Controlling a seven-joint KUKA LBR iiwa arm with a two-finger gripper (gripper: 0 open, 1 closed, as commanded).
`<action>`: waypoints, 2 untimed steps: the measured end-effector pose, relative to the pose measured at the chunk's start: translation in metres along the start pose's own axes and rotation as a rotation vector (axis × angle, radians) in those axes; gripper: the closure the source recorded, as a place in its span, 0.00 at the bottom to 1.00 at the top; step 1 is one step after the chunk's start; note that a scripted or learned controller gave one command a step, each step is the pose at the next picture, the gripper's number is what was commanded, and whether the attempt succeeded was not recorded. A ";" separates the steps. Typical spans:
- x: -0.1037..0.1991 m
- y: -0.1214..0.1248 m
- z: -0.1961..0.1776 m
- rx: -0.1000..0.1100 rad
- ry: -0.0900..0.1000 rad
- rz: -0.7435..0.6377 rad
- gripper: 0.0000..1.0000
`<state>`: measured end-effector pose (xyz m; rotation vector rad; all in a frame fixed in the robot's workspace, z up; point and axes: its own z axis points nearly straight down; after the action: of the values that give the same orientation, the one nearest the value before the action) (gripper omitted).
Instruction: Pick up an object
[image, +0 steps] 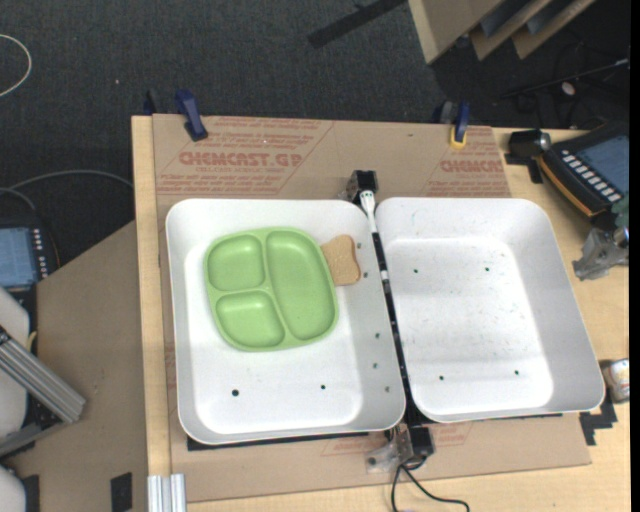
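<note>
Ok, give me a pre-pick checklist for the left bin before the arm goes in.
1. Target present: ok. A green divided plate lies in the left bin, and a tan slice-shaped object sits at its right edge.
2. Targets separated: not ok. The tan object touches or overlaps the plate rim.
3. Plate lying flat: ok, compartments face up.
4. Room around the tan object: not ok. It sits close to the bin's right wall.
5. Right bin as drop spot: ok, speckled floor in full view.
6. Tool state: cannot tell.
</note>
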<state>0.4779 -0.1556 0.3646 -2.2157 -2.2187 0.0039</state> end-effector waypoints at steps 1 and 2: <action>-0.030 0.026 -0.075 -0.017 -0.008 0.002 1.00; -0.002 0.001 0.013 0.003 0.001 0.001 1.00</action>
<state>0.4791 -0.1580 0.3512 -2.2153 -2.2151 0.0064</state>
